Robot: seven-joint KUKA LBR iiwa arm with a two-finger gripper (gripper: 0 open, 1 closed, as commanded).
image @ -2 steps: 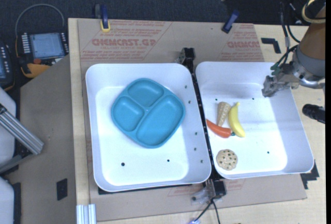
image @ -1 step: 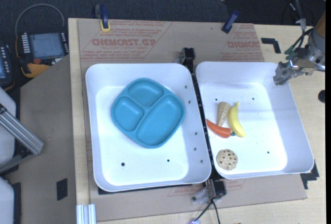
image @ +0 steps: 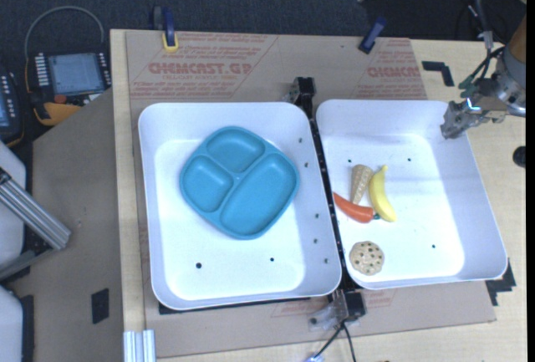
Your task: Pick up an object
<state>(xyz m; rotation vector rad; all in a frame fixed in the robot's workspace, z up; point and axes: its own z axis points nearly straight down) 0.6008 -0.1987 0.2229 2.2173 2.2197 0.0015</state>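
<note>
White right bin holds a banana near its left wall, well apart from the tool at its far right corner. Approach step; the tool's state is unclear. Next: cross over the banana, descend.

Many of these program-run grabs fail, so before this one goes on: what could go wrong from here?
1. The banana, the orange-red chili pepper and the cone lie bunched together, so the hand may nudge neighbours or catch two.
2. The cookie lies flat and low, likely hard to grip.
</note>
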